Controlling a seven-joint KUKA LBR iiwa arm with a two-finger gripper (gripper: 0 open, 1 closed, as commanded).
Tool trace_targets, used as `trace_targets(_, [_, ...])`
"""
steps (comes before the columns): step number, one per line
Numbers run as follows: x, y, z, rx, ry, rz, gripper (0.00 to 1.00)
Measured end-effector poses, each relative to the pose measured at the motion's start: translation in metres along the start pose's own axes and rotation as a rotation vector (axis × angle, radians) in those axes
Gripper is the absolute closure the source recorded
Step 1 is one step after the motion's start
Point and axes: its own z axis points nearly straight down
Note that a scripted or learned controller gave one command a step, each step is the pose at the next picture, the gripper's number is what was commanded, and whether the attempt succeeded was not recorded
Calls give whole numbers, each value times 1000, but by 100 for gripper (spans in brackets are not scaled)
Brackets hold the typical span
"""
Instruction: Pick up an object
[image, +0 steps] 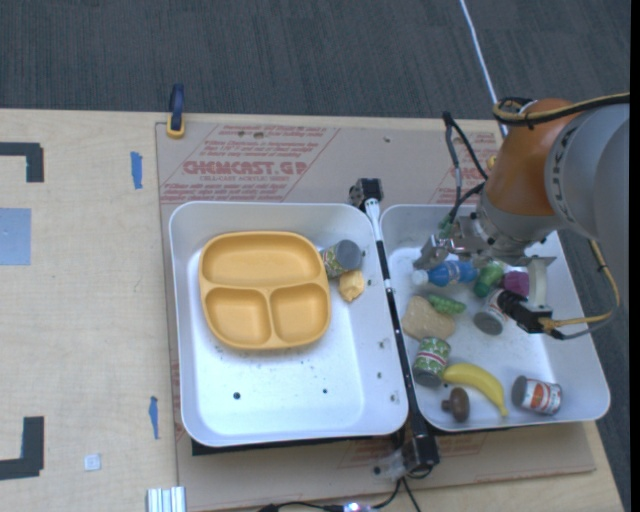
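Note:
My gripper (443, 252) hangs low over the far left part of the right bin (590, 395), just above a small blue-and-white bottle (447, 272). Close by lie a green object (490, 275), a magenta object (516, 283) and a green pickle-like piece (445, 302). Further forward are a tan slice (428, 320), a grey disc (488, 322), a green can (432, 358), a banana (478, 382), a brown object (457, 403) and a red-labelled can (538, 396). I see nothing lifted off the bin floor.
The left bin (290, 400) holds a yellow divided plate (265, 290), a small grey can (346, 255) and a yellow chunk (352, 288) near its right wall. The ridge between the bins (392, 310) runs just left of the gripper. Cables trail from the arm over the right bin.

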Motion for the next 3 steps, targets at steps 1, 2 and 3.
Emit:
trace_targets(1, [-5, -28, 12, 28, 11, 1, 0])
trace_targets(2, [-4, -26, 1, 24, 12, 1, 100])
trace_targets(3, [75, -42, -88, 32, 16, -1, 100])
